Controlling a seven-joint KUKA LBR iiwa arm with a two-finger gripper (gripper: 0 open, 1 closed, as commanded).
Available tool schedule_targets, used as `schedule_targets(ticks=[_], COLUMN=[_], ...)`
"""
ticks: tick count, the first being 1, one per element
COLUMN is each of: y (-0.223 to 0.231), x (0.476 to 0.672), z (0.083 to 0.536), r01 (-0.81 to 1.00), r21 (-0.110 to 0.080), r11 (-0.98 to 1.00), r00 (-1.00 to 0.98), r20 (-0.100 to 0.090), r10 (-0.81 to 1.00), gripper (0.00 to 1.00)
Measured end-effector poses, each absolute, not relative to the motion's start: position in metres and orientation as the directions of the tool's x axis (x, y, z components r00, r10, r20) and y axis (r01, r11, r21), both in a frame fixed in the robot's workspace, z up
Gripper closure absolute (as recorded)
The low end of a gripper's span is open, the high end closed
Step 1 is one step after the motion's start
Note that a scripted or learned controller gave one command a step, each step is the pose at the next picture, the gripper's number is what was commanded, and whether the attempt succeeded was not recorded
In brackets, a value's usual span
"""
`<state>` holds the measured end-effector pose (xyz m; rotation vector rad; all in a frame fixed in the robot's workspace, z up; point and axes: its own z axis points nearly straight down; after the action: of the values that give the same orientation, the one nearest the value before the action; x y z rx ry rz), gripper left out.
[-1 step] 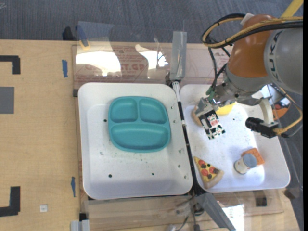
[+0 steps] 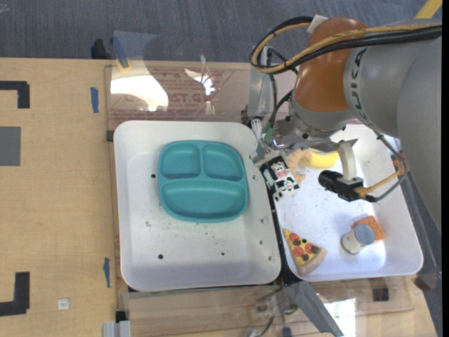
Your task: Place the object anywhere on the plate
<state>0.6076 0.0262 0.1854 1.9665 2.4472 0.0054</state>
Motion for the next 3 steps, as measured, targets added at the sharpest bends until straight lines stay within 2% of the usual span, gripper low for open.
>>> schedule_targets(ticks=[1,2,3], y=[0.076,0.074,0.004], x=[0.567,0.568,0.648], z=[0.184,0.184,0.185], r01=[0.994,0.994,0.996], r21=[-0.003,-0.003,0.0], r11=[0.108,0.105,-0.084], r00=[-0.108,-0.105,0.084], r20=[0.002,0.001,-0.002], r10=[0.994,0.994,0.996], gripper=[1.0,0.0,0.0])
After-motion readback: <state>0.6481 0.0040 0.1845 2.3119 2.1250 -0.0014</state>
